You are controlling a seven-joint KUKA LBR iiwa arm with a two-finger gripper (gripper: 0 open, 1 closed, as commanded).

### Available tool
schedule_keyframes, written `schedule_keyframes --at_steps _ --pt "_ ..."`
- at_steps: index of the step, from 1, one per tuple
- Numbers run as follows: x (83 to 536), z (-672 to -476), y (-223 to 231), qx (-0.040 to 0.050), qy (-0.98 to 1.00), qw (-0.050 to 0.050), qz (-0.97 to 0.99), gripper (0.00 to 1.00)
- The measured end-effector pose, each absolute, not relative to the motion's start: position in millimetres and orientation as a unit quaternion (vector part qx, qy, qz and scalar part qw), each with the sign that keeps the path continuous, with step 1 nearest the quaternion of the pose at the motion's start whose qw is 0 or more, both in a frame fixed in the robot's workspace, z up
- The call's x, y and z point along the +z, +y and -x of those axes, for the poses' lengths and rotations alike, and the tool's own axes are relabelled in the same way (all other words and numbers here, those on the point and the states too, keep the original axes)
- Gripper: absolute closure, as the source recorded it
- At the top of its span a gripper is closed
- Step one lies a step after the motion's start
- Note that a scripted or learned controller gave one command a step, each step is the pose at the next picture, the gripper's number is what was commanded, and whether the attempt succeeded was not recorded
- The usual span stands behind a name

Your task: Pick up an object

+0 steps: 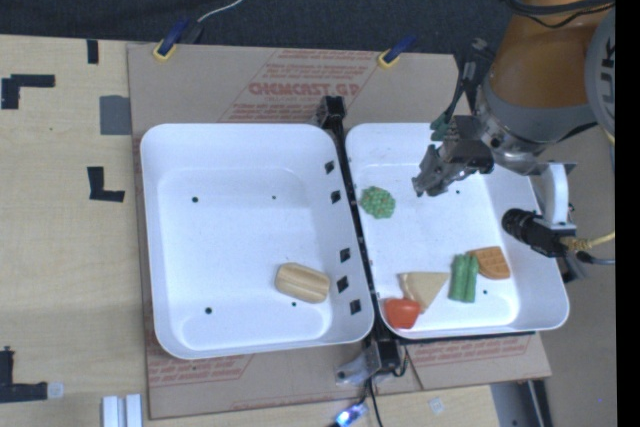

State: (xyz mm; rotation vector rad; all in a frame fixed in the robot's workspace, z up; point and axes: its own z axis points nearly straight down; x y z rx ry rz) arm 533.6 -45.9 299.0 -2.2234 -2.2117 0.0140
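The gripper (pixel 432 181), whose grip state I cannot tell, hangs just right of the green broccoli piece (pixel 378 203).

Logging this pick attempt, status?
Gripper above right bin, nothing seen between its fingers. Green broccoli-like piece nearest, just left of it. Nothing between them.

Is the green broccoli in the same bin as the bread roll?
No, the broccoli lies in the right bin, while the bread roll lies in the left bin.
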Motion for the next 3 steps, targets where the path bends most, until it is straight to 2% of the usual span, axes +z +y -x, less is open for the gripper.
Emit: schedule_keyframes --at_steps 1,2,3 --pt "363 -543.2 -17 -0.0019 -0.709 -0.002 0.705 1.00" --pt "263 -530.8 -74 0.0046 -0.705 0.003 0.709 1.00" --pt "364 -536.0 -61 -0.0030 -0.708 -0.004 0.706 1.00"
